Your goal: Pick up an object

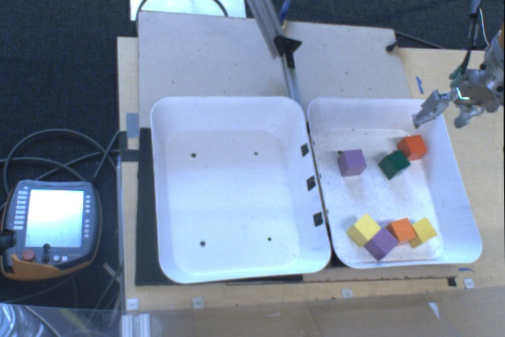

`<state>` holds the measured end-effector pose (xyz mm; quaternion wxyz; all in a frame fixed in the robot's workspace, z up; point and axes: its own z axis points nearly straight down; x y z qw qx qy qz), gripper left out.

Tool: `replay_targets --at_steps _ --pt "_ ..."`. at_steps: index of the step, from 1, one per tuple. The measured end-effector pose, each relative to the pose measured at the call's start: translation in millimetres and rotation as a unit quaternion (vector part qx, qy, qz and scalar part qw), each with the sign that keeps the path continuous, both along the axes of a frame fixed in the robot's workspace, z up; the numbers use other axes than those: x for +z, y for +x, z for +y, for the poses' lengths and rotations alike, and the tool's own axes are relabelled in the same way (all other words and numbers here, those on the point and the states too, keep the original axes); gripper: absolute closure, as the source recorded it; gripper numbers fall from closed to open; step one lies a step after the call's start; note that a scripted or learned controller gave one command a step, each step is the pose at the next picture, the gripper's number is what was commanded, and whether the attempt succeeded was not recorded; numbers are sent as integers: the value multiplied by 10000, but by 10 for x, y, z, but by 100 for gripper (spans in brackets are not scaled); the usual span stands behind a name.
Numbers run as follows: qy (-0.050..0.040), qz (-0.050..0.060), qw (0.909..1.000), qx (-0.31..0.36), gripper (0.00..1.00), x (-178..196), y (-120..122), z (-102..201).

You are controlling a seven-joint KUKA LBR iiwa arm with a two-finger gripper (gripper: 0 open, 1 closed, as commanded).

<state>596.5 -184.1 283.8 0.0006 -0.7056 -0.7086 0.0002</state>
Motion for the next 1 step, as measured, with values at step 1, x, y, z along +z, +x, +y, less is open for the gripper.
replay_targets --at_steps 1 --pt "-9 -19 10000 6 0 25 6 0"
